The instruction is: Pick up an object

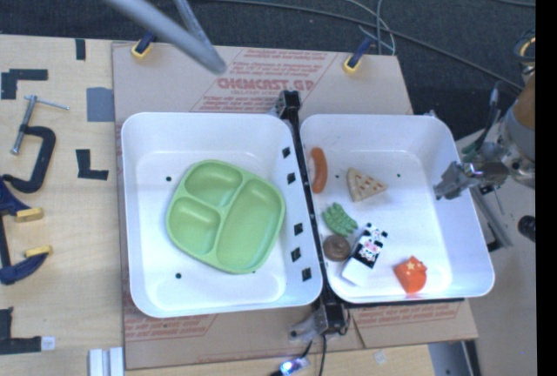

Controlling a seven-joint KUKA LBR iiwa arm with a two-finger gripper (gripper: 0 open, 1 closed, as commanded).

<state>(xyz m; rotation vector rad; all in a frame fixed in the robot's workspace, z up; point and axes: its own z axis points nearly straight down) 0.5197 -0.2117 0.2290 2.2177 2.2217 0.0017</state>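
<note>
- Over at three o'clock, the gripper (451,181) hangs by the right bin's (452,231) edge.
- Open or closed, I cannot tell.
- Nothing is picked yet; the toy sausage (318,169) lies at the bin's ten o'clock.

The hand (450,182) hangs low at the right, wrist angled leftward.
</note>
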